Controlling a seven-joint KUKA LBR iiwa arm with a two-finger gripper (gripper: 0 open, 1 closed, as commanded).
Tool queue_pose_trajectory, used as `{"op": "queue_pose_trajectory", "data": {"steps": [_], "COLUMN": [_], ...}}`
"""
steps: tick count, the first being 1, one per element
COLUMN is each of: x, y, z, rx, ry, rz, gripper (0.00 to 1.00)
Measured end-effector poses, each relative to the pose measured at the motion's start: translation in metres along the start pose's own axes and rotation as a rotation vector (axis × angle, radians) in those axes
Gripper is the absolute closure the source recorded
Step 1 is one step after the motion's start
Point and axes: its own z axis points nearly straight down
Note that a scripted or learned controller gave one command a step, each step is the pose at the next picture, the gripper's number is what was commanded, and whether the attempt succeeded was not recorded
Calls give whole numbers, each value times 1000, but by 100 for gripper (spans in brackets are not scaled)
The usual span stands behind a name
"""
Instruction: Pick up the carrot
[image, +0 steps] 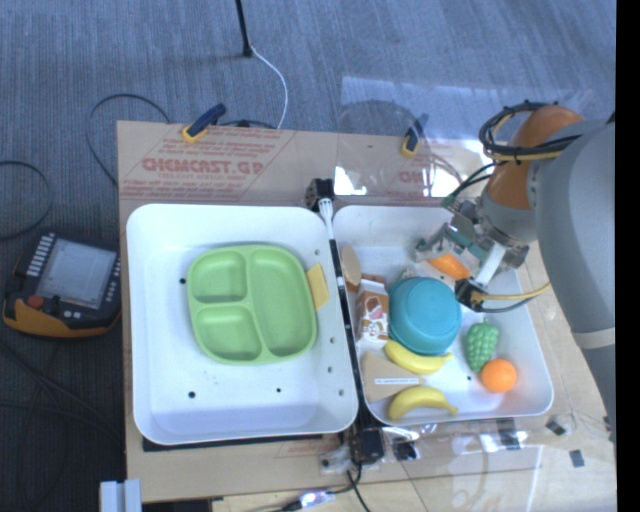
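I am seeing gripper (452, 256) hovering over carrot (449, 266) in right bin (535, 385), at bowl's (425, 314) 1 o'clock; grip state: cannot tell.

Glossy white plastic bins (150, 400), matt green plastic tray (250, 303), smooth blue bowl (424, 313).

Grey arm (590, 230) comes in from the right, orange band (535, 150) above the wrist. Wrist bent down and to the left. Gripper (462, 262) sits low, tilted; can't tell how the jaws stand.
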Motion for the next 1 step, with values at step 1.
{"op": "queue_pose_trajectory", "data": {"steps": [1], "x": [5], "y": [-4], "z": [-9], "rx": [14], "ry": [5], "rz": [-2], "gripper": [100]}}
